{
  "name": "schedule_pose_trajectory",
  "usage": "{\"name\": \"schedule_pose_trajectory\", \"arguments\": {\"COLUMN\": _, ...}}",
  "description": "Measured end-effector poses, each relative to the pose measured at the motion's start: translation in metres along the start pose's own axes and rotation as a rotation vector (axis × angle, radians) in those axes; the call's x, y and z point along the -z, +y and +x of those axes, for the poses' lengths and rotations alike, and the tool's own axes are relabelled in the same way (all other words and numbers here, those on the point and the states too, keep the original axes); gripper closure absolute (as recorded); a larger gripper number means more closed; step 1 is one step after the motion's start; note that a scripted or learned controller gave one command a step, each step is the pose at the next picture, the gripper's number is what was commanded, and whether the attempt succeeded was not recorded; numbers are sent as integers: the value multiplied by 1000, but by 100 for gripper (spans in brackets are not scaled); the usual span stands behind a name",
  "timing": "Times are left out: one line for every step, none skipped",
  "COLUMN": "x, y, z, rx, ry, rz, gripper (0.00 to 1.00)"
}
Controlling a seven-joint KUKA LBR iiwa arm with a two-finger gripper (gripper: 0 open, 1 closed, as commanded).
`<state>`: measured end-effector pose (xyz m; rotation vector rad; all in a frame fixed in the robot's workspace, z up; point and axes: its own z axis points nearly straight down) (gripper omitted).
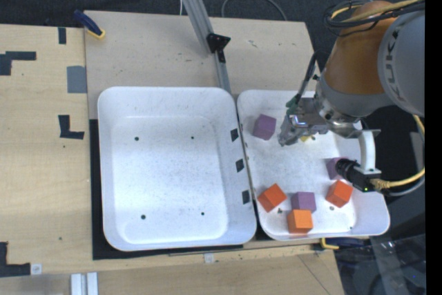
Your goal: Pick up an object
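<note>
Look at the right bin (366,221): all the blocks sit in it, and nothing is picked up yet. The gripper (293,129) hangs near its top end, just beside the purple block (264,126). You cannot tell what its claw is doing. Nothing shows in it, so the grab is left to do.

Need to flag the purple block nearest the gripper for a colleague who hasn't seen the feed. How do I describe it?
Look in the right-hand bin, the one the arm reaches over. In its upper left part, beside the gripper, lies a lone purple block. The other cubes cluster along the bin's near edge; this one sits apart from them.
</note>
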<state>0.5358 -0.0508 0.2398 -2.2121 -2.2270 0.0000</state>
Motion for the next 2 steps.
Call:
{"name": "schedule_pose_trajectory", "arguments": {"x": -7, "y": 18, "z": 60, "rx": 1, "ry": 0, "rz": 0, "gripper": 100}}
{"name": "schedule_pose_trajectory", "arguments": {"x": 1, "y": 22, "z": 115, "rx": 1, "ry": 0, "rz": -1, "gripper": 100}}
